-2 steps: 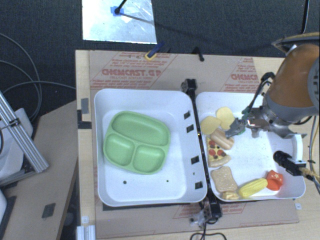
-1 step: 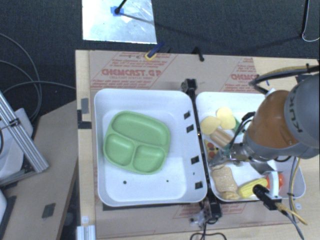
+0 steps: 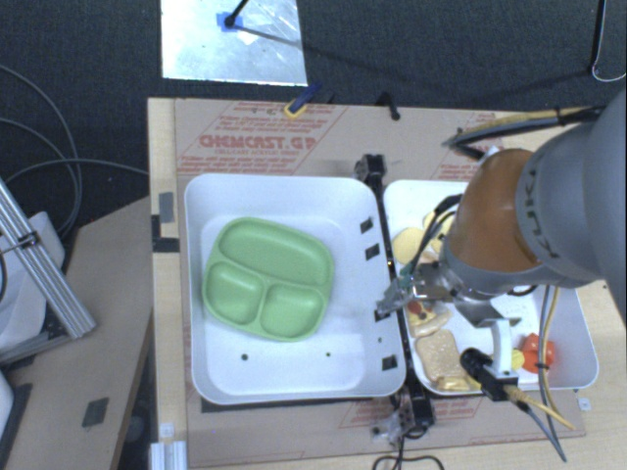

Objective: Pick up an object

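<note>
"so, where's the hand sitting right now?"

"low over the right bin, at its left side close to the wall shared with the other bin. from my screen the hand is mostly tucked under the wrist and the orange band, so i can't tell whether it's spread or pressed together, and i see nothing gripped in it."

"what's near it to pick?"

"a small red piece lies right beside the hand. just below that is a tan, toast-like slab, lying flat on the bin floor. a pale yellow object sits just above the hand, partly covered by the arm. further right, near the bin's right wall, there's an orange-red item, well apart from the hand."

"and the other side?"

"the left bin holds a green divided plate, flat, roughly in the middle and well away from the hand. both bins rest on a printed cardboard sheet on the counter. beyond the counter's far edge, a shiny silver sheet lies on the dark floor."
</note>
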Tool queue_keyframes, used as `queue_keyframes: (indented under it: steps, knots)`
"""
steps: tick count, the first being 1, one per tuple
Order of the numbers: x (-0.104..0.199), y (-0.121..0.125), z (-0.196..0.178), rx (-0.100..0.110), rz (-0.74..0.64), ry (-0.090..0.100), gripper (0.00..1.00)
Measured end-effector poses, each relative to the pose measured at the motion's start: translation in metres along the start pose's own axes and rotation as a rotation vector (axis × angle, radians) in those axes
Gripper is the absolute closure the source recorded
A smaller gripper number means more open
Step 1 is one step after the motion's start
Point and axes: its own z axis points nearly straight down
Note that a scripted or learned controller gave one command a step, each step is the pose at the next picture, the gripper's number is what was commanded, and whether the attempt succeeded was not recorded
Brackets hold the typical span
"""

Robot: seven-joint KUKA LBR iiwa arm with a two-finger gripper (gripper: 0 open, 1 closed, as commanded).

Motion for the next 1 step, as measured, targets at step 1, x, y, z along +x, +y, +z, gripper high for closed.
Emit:
queue_keyframes:
  steps: [1]
  knots:
    - [0.0190,0.0010,-0.0106,0.007,-0.023,0.030,1.00]
